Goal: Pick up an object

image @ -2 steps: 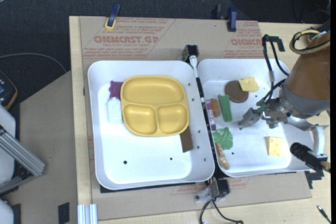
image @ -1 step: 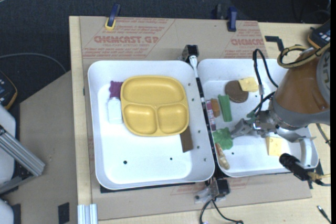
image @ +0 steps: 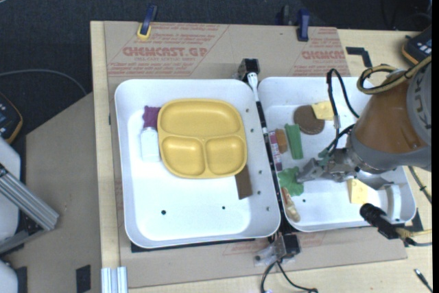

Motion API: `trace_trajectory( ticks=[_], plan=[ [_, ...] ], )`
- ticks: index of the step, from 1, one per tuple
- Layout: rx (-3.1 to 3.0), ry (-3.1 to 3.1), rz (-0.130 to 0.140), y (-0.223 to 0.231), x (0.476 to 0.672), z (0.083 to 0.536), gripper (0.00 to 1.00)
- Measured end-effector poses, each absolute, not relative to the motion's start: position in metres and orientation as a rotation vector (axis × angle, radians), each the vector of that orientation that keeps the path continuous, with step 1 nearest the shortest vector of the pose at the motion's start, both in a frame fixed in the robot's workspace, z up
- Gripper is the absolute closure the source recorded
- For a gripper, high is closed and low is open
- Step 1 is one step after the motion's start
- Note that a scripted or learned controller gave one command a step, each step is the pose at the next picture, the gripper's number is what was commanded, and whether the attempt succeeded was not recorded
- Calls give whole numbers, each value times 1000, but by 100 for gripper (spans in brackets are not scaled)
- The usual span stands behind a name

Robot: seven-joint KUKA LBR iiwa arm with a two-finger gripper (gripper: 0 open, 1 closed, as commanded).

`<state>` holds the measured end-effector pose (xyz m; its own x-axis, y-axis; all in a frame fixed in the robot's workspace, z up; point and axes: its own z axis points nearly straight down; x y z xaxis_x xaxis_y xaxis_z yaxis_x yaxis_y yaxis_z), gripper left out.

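Dark carpet surrounds a desk [image: 206,44] topped with brown printed board, on which two shallow white bins sit side by side. A blue-and-yellow clamp [image: 145,22] and a blue clamp [image: 302,24] grip the board's far edge.

The left bin [image: 192,216] holds a yellow divided tray [image: 202,137] with three compartments, lying flat in the bin's upper half. A purple item [image: 151,115] and a white item [image: 149,145] lie just beside the tray's left edge, and a dark brown strip [image: 243,183] lies touching its lower right corner.

The right bin [image: 322,213] holds several small things: a brown round disc [image: 309,120], a pale yellow piece [image: 322,110] just beside it, an upright green bar [image: 293,142], a slim reddish-brown item [image: 276,147] along the bin's left wall, a crumpled green object [image: 291,182] lower down, an orange-tan piece [image: 290,206] near the left corner, and a yellow card [image: 357,190] partly under the arm.

The grey arm reaches in from the right, its orange band [image: 384,116] above the wrist, with black cables looping over it. The gripper [image: 309,171] hangs low over the right bin, its tip close to the crumpled green object. Whether its fingers are spread or pressed together cannot be told, nor whether they touch anything.
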<state>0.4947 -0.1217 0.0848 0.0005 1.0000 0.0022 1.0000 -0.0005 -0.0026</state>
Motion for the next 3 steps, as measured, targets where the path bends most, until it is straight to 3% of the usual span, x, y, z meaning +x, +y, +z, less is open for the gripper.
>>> trace_trajectory(
  ticks=[1,3],
  plan=[
    [-2223,-2220,-2,-122,495,96,100],
    [-2226,-2230,-7,-124,508,219,100]
  ],
)
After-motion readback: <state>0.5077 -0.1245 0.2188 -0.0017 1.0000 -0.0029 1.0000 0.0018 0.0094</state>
